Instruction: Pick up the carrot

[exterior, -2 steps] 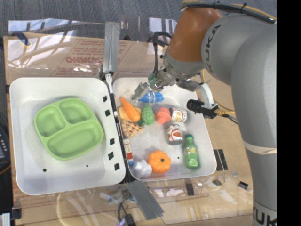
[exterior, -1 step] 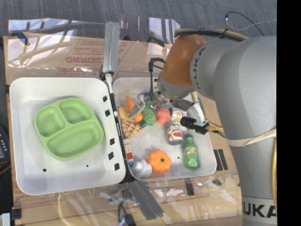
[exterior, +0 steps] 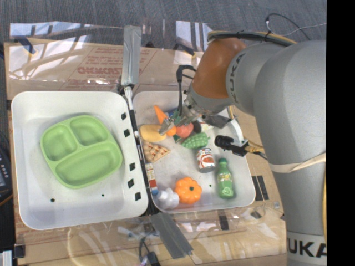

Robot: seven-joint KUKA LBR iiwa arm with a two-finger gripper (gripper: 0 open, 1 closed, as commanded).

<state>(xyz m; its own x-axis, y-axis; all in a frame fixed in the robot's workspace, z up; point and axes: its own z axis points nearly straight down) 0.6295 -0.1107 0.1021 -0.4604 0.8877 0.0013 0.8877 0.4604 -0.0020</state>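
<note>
My gripper (exterior: pixel 173 123) sits over the carrot (exterior: pixel 160 114); finger state unreadable. I center both sides before closing, avoiding the tomato (exterior: pixel 184 129).

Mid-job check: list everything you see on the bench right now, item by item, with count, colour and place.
Tray: 1, green, three compartments, in the left bin.
Left bin: 1, white, left side of bench.
Right bin: 1, white, right side of bench.
Carrot: 1, orange, upper left of right bin, beside the pincer.
Tomato: 1, red, under the pincer.
Banana: 1, yellow, left edge of right bin.
Waffle: 1, tan, below the banana.
Can: 1, red and white, centre of right bin.
Bottle: 1, green, lower right.
Pumpkin: 1, orange, bottom of right bin.
Arm: 1, grey with orange band, from the right.
Pincer: 1, low over the carrot area.
</note>
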